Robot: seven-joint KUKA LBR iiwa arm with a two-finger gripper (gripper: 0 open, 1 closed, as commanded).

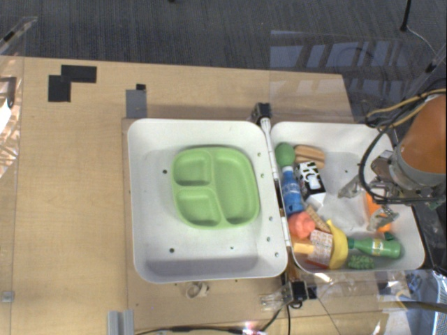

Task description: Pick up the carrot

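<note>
Gleaming tool (377, 202) at tapered orange carrot (371, 204)

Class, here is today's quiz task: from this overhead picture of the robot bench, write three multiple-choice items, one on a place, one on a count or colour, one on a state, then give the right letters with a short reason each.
1. Where does the green divided plate lie?
A. in the left bin
B. in the right bin
C. on the bare bench

2. How many compartments does that plate have?
A. two
B. three
C. five

3. How does the green bottle rest?
A. upright
B. lying on its side
C. hanging from the arm

Answers:
1 A: the plate sits inside the left bin.
2 B: two small wells on the left, one long well on the right.
3 B: it lies flat near the front of the right bin, below the gripper and the orange carrot.
</note>
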